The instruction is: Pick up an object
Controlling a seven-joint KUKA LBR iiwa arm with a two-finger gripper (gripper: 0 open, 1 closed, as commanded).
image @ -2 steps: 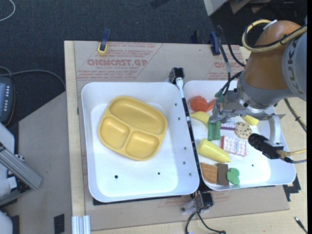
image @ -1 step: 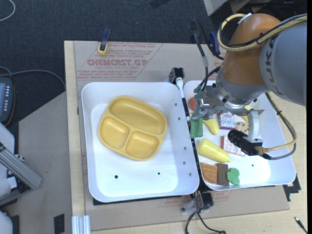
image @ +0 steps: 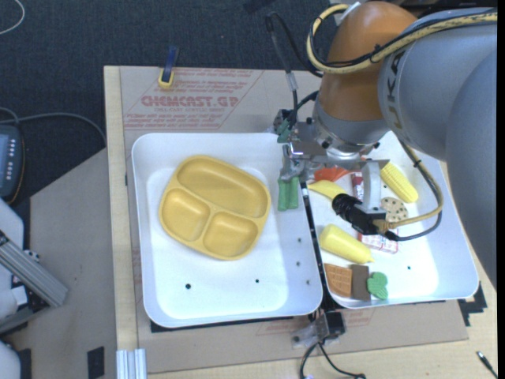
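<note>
- My tool (image: pixel 293 164) hangs over the seam where the two white bins meet, near their far rims, with my orange band just above it in the view.
- I cannot tell whether my tool is released or clenched; my own wrist hardware hides its tip.
- A small green piece (image: pixel 286 193) shows right at the tool's lower end, upright along the seam. I cannot tell whether it is gripped or merely lies there.
- To the tool's left, well apart from it, a yellow divided plate (image: pixel 213 206) lies flat in the left bin (image: pixel 158 290), its three compartments facing up.
- Just to the tool's right, in the right bin (image: pixel 442 267), lies a yellow pepper-like piece with a reddish tip (image: pixel 327 188).
- Farther right of the tool lies a yellow corn cob (image: pixel 398 181), and near it, toward the front, a speckled round cookie (image: pixel 392 208).
- Toward the front and right of the tool a pale yellow wedge (image: pixel 344 244) lies on a slant, with a red-and-white packet (image: pixel 381 244) just beside it.
- Farthest from the tool, at the right bin's front rim, sit a brown waffle square (image: pixel 338 279), a dark brown block (image: pixel 360 281) touching it, and a green round piece (image: pixel 378 285) next to that.
- Both bins rest on a cardboard sheet (image: pixel 197 97) on the worktop, which reaches beyond the tool's far side.
</note>
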